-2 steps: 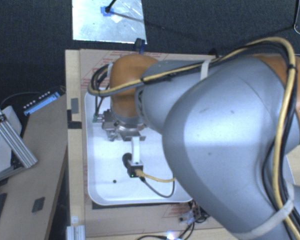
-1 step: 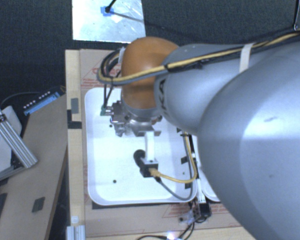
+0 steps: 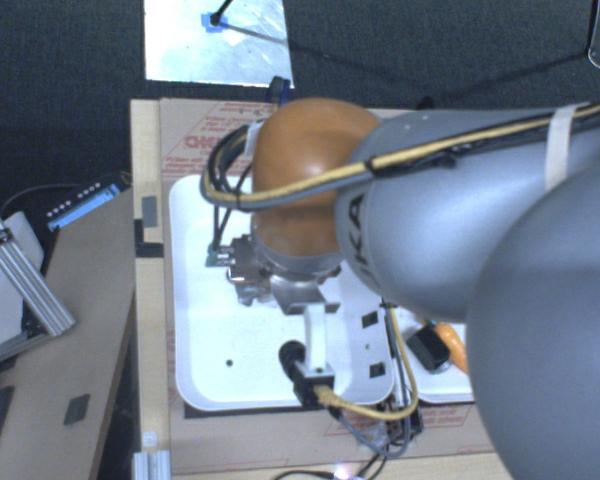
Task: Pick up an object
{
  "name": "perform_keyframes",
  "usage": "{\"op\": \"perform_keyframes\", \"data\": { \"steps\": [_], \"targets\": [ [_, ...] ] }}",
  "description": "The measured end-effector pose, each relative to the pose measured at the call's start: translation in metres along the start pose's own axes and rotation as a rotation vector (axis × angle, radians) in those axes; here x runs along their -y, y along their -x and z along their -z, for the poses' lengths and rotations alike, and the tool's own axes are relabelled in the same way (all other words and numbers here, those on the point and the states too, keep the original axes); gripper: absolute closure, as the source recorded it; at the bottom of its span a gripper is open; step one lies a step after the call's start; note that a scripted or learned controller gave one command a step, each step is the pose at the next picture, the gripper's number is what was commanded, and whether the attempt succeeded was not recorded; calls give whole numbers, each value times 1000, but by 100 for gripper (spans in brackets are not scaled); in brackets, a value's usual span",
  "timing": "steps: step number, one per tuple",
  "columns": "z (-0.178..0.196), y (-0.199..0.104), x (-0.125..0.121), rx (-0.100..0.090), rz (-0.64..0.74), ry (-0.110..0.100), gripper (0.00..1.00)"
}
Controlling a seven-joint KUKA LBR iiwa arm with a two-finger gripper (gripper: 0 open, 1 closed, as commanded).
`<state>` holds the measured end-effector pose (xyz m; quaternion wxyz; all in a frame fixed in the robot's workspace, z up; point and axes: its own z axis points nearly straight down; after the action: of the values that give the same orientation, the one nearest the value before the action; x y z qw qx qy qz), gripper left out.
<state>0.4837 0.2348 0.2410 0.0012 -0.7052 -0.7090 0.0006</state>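
Observation:
My arm reaches in from the right, and its orange band and grey wrist cover the middle of the left bin (image 3: 205,353). The gripper (image 3: 252,276) hangs under the wrist, low over the bin's floor, and the wrist hides most of it. An orange object (image 3: 453,346) with a black part (image 3: 426,349) lies at the near edge of the right bin, partly under the arm. It is well to the right of the gripper. I see nothing between the gripper and the white floor.
Two small dark squares (image 3: 371,320) and a tiny dark speck (image 3: 229,361) mark the left bin's floor. Both bins rest on a cardboard sheet (image 3: 195,133). A metal rail (image 3: 25,278) stands at the far left, off the bench.

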Motion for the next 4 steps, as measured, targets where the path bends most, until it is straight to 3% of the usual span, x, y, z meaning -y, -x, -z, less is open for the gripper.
{"op": "perform_keyframes", "data": {
  "steps": [1,2,3,4],
  "targets": [
    [21,21,-102,-1,-6,11,100],
    [18,6,-168,-1,-1,10,100],
    [163,1,-166,-5,0,17,100],
    [305,1,-184,-4,1,21,100]
  ]
}}
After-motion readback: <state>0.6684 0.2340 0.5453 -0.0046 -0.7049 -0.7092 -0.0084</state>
